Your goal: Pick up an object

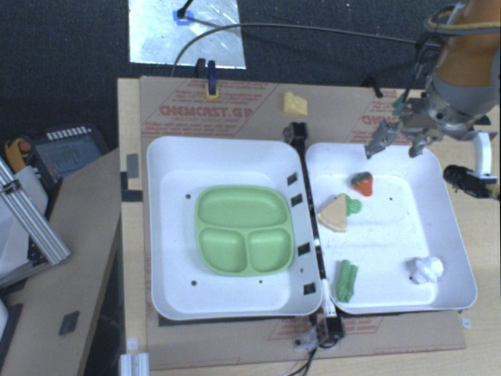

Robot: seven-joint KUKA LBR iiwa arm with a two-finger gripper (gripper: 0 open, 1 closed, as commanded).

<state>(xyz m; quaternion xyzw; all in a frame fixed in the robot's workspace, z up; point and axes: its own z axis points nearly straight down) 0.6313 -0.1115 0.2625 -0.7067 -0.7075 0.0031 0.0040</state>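
Note:
My gripper [398,146] hangs over the far edge of the right bin [454,241], fingers spread apart with nothing between them. Just below and left of it lies a small red and green toy vegetable [362,182]. A tan wedge with a green piece beside it [337,212] rests near the bin's left wall. A green pod-like toy [345,280] lies at the front left of that bin, and a white crumpled object [427,269] at the front right.
The left bin [168,202] holds a green divided plate [243,229]. A yellow block [295,103] lies on the cardboard behind the bins. A black divider [305,210] runs between the bins. A cable crosses the back.

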